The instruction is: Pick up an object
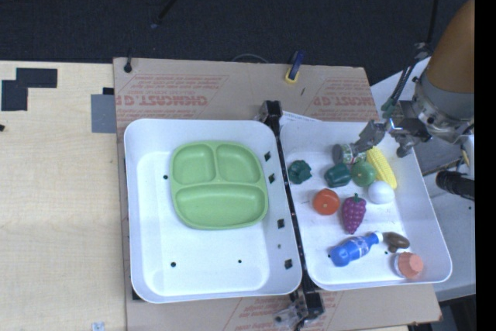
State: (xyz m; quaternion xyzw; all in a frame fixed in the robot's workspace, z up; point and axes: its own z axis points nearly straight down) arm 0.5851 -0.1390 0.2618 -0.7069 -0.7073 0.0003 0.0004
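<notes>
Toys lie together in the right bin [434, 244], while the left bin [147, 244] carries a green divided plate [218, 185]. Both bins stand on a cardboard sheet [201, 89] on the table [54, 205].

The arm [453, 66] comes in from the right side, and its jaws [358, 151] are low over the upper part of the right bin. They are at a small cluster of toys: a grey piece [342, 153], a dark green vegetable [338, 175] and a round green toy [363, 173]. I cannot tell if the jaws are wide or narrow, and I cannot see any toy between them.

Just beside this cluster, to the right, is a yellow corn cob [382, 167], and a white egg [380, 192] touches its lower end. A second dark green piece [299, 170] lies apart to the left, near the wall between the bins. Below are a red tomato [326, 202] and a bunch of purple grapes [353, 212], close to each other. Near the front edge are a blue bottle [353, 249], a small brown thing [396, 241] and a pink-orange round toy [408, 265].
</notes>
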